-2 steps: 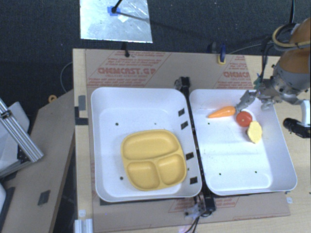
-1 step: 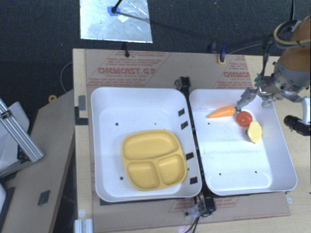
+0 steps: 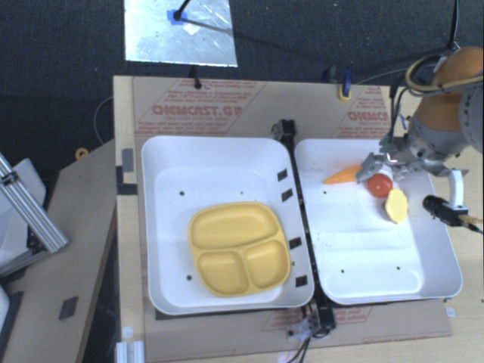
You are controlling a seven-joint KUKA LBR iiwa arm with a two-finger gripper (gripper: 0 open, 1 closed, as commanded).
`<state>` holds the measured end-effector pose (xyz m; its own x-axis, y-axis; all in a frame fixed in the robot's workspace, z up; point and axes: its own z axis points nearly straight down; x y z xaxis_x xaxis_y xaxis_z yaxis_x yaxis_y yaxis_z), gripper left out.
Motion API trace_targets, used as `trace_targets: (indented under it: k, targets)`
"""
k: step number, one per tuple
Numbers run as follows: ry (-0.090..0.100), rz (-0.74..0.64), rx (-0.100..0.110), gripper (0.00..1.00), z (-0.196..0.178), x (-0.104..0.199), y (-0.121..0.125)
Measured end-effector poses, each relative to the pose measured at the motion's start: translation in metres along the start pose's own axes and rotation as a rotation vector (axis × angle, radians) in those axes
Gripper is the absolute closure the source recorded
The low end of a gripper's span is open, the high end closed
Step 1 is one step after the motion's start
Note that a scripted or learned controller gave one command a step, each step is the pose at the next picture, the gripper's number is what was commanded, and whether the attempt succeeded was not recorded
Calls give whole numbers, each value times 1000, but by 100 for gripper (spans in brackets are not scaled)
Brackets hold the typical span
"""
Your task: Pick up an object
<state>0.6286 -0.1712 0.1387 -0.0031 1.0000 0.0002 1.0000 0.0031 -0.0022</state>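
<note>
Step in hand: gripper [image 3: 382, 166] low over right bin [image 3: 355, 278], at that bin's 1 o'clock; whether its fingers are open or closed cannot be told. Advised: descend squarely over one item, avoiding neighbours. Right bin holds orange carrot [image 3: 342, 175], red tomato [image 3: 380, 185] just below gripper, yellow piece [image 3: 396, 206] at tomato's 5 o'clock. Left bin [image 3: 170, 172] holds yellow divided tray [image 3: 238, 246].

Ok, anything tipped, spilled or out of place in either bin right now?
Nothing stands out. The yellow tray lies flat in the left bin. The carrot, tomato and yellow piece lie close together in the right bin, by the gripper.
</note>
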Motion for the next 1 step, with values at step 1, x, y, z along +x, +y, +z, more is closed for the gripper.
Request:
trace_targets:
  k: [1]
  targets:
    - [-1, 0, -2, 0, 52, 0, 0]
